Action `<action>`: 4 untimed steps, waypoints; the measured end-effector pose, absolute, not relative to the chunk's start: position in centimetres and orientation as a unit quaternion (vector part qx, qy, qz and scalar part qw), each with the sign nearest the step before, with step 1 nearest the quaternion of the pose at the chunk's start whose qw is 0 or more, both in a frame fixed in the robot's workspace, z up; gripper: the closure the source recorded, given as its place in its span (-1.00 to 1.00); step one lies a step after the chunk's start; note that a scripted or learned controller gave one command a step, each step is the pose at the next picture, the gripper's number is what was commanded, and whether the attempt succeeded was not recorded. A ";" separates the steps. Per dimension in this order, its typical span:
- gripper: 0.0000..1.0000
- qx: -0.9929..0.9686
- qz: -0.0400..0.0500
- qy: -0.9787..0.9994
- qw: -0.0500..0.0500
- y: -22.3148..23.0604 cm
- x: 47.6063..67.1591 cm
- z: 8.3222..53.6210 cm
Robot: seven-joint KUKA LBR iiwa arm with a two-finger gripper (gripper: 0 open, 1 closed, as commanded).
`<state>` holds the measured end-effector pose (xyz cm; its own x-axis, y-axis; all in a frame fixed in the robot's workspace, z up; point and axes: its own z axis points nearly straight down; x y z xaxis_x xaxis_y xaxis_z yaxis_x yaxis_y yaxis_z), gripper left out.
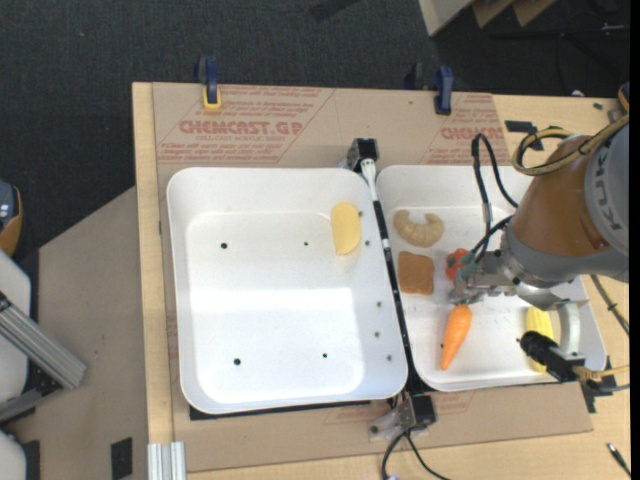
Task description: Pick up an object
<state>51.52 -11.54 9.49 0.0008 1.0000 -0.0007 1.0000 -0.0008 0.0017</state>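
Camera view, risks first. The tool (468, 286) sits low in the right-hand shallow white bin (500, 373), at the 3 o'clock side of the frame, just above the top end of the orange plastic carrot (455, 335). Fingers hidden under the wrist; cannot tell whether apart or together, and nothing is visibly clamped. Likely failure: a small red item (457, 260) lies just at 11 o'clock of the tool and the tan square toast-like piece (416, 272) at 9 o'clock, so a descent here could nudge either one or pinch two things at once. The carrot is tapered and smooth; it would prob. slip from a tip grasp. Dangling black cable (484, 190) could also snag.

Contents, right bin: carrot near centre, toast piece beside it, pale curled croissant-like piece (419, 228) at 12 o'clock of the toast, yellow corn-like object (540, 323) at 4 o'clock, partly behind the arm.

Left-hand white bin (200, 298): one pale yellow oval piece (345, 228) near its 2 o'clock corner.

Both bins rest on the brown board surface (160, 168).
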 end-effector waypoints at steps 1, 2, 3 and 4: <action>-1.00 0.707 0.000 0.707 0.000 -11.5 51.5 9.4; 1.00 0.708 0.001 0.707 0.002 -11.5 51.6 10.5; -1.00 0.708 0.000 0.707 0.001 -11.5 51.5 10.4; -1.00 0.706 0.000 0.708 0.001 -10.4 53.0 8.3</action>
<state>52.97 -10.43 8.34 -0.0018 1.0000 -0.0007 1.0000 0.0018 0.0010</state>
